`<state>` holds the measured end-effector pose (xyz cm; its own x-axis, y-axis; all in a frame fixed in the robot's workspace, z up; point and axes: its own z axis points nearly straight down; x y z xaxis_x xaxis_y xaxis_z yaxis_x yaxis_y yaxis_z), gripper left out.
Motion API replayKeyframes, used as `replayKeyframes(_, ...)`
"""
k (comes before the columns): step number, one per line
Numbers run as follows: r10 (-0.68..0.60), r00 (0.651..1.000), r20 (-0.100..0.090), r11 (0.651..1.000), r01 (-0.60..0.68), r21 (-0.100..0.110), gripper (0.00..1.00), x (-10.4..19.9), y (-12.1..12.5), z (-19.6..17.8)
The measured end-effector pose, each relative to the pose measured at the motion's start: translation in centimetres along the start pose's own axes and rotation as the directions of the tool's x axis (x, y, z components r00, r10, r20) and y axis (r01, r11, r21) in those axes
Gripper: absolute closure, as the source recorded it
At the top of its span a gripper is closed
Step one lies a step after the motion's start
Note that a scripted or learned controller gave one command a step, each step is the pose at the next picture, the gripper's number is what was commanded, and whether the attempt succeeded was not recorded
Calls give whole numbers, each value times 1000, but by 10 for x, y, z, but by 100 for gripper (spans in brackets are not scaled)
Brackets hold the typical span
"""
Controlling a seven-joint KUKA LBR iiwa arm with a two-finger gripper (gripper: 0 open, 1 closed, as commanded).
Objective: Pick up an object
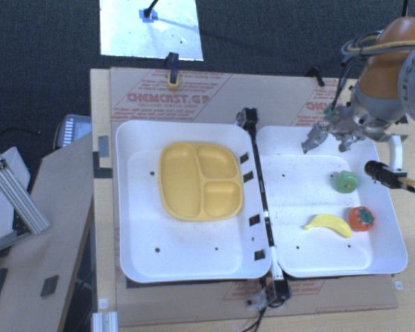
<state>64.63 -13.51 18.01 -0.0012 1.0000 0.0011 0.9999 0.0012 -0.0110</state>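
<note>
The right bin (290,254) holds three small toys near its right side: a green round piece (346,181), a red tomato-like piece with a green top (362,218), and a yellow banana (328,224). My gripper (329,142) hangs over the bin's far edge, up and to the left of the green piece. Its two grey fingers are spread open with nothing between them.
A yellow divided plate (199,180) lies in the middle of the left bin (135,247). A black divider strip (257,192) runs between the two bins. The left half of the right bin is bare white floor.
</note>
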Motion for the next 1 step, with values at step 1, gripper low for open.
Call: replayKeyframes(1, -2, 1000, 2, 1000, 2, -12, 0, 0, 3, -8)
